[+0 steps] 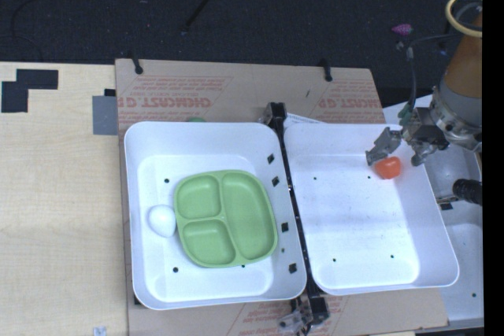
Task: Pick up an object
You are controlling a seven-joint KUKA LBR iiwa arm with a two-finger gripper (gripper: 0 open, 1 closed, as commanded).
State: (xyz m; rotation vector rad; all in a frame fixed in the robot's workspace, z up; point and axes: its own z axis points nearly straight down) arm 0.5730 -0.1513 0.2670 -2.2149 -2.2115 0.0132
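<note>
A small orange-red object [387, 168] lies in the right bin [370, 248], near its far right corner. My gripper [394, 160] hangs over that corner, and the grey arm with its orange band comes in from the right. Its two fingers are spread open. The left fingertip [376, 154] is right above the orange-red object, and the right fingertip [417, 157] stands apart from it. The object rests on the bin floor and nothing is clamped on it.
The left bin [150, 145] holds a green three-compartment plate [224, 216] with a white egg-shaped object [162, 220] touching its left side. A black divider [287, 201] runs between the bins. Cables and a purple-tipped stand [403, 31] rise behind the right bin.
</note>
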